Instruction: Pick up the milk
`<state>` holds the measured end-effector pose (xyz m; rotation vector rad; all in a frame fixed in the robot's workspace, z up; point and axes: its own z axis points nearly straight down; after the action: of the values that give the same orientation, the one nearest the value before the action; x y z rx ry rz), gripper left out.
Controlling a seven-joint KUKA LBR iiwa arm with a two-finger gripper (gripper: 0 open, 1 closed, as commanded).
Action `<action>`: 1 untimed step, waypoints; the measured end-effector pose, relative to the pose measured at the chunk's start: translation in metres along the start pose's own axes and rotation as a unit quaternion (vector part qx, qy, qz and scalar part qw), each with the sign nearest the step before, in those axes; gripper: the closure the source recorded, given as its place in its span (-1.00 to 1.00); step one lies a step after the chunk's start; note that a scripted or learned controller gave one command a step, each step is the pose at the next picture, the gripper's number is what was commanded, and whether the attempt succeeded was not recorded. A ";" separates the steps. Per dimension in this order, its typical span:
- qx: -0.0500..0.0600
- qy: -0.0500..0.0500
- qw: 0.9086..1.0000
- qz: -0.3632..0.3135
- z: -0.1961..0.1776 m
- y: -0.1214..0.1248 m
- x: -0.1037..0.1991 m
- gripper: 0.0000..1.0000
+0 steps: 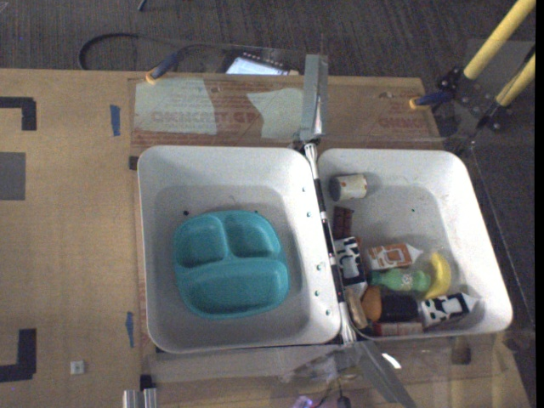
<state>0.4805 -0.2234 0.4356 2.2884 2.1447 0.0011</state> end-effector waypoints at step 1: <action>-0.002 -0.002 1.000 -0.001 -0.011 0.001 0.000 1.00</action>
<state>0.4820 -0.2231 0.4465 2.2816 2.1441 0.0019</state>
